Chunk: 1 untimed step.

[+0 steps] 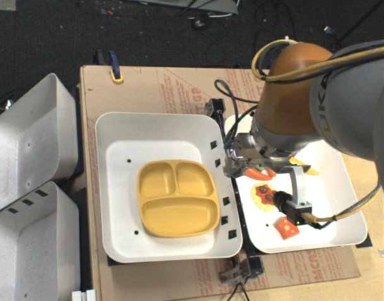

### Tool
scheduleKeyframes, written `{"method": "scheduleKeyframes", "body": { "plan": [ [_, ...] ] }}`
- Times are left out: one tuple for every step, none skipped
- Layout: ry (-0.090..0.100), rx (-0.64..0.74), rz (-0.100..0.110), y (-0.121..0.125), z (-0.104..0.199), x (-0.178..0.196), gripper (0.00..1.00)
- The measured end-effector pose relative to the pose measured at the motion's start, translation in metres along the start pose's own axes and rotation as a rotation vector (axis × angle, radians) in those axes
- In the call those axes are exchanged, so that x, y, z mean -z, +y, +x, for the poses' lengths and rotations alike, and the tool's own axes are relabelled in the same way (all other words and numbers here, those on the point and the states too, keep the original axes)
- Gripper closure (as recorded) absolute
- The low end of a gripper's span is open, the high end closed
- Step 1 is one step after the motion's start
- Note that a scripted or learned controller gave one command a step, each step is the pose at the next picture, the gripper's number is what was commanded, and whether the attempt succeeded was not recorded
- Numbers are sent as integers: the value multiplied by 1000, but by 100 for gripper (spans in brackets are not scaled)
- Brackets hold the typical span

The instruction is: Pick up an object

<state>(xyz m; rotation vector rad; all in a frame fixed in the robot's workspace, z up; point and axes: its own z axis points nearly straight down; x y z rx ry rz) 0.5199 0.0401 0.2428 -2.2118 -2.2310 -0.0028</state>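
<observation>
My gripper (243,163) hangs under the grey arm with its orange band (298,74), low over the left edge of the right bin (342,231). Just beside it lies a red and green piece (262,174). Nearer the front of that bin rest a yellow and red toy (263,197) and a red block (287,229). A small yellow piece (300,163) peeks out from under the arm. The wrist hides most of the gripper, and nothing shows held in it.
The left bin (117,137) holds a yellow divided plate (177,198). A black bracket with a cable (292,209) juts from the arm over the right bin. White bin-like shells (29,149) stand off the bench at left.
</observation>
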Motion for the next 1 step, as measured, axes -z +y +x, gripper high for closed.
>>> {"method": "scheduleKeyframes", "body": {
  "plan": [
    [-1,-2,3,5,51,-17,100]
  ]
}}
